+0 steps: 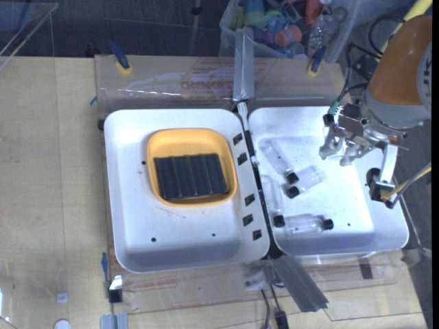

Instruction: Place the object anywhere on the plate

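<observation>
Two white bins on table; arm enters at frame right.
Left bin: yellow plate bearing a dark ribbed slab. Right bin: three clear black-capped vials, at centre, lower centre, and upper left. End effector hovers over the right bin's upper right, fingers slightly apart, nothing between them.

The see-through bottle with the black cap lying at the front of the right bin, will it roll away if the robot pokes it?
Probably. The clear bottle looks round and lies on its side on the smooth white bin, so a nudge could roll it. It looks see-through inside, so likely light. Its glossy surface may slip in the gripper.
</observation>
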You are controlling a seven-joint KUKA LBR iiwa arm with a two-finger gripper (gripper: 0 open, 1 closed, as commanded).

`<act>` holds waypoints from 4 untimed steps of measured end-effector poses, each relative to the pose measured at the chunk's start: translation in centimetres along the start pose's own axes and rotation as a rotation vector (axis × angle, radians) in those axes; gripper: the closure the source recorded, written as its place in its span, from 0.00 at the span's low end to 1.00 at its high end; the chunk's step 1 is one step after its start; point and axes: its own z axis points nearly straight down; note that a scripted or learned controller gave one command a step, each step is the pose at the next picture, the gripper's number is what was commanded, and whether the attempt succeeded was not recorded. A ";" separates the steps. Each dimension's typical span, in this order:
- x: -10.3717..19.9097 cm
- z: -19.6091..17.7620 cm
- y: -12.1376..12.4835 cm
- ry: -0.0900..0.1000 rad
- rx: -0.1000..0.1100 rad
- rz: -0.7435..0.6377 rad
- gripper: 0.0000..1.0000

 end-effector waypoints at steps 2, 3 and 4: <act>-3.5 -0.2 4.8 -0.002 -0.003 -0.011 0.00; -6.9 0.7 11.1 -0.004 -0.008 -0.533 0.00; -8.0 -18.9 11.8 -0.005 -0.007 -0.713 0.00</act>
